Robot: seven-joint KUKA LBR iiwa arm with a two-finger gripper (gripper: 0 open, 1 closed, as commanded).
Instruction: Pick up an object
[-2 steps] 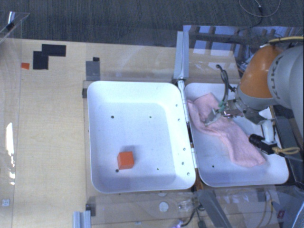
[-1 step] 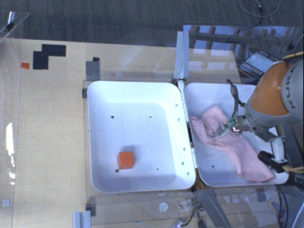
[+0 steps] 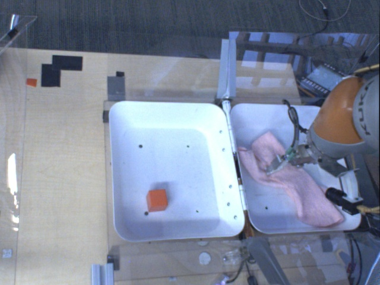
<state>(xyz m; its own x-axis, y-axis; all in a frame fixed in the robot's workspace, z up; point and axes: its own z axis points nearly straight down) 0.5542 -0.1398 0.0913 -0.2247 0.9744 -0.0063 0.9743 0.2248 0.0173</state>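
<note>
Near edge: grey metal brackets and clamps sit on the surface just in front of the bins.
Left bin: a shallow white plastic bin holds one small orange cube, resting flat on the bin floor towards its near left, well apart from the arm.
Right bin: a second shallow white plastic bin holds a crumpled pink cloth, which runs from the bin's middle towards the near right corner.
Gripper: the two-finger gripper is down in the right bin at the cloth's far left part, touching or just above its folds; whether it is released or clenched cannot be told, nor whether any cloth lies between its tips.
Arm: the grey arm with an orange band leans in from the right, over the right bin's far right part.
Risk, slip: the cloth is soft and loosely bunched, so a pinch may catch only a thin fold that slides free on lifting.
Risk, drag: a partial hold could drag the cloth over the bin wall or leave it trailing.
Risk, miss: the tips may close on the bin floor beside a fold.
Surface: pale wood, with black patches and a small orange mark at the far left.
Room: dark carpet beyond the surface; cables at far right.
</note>
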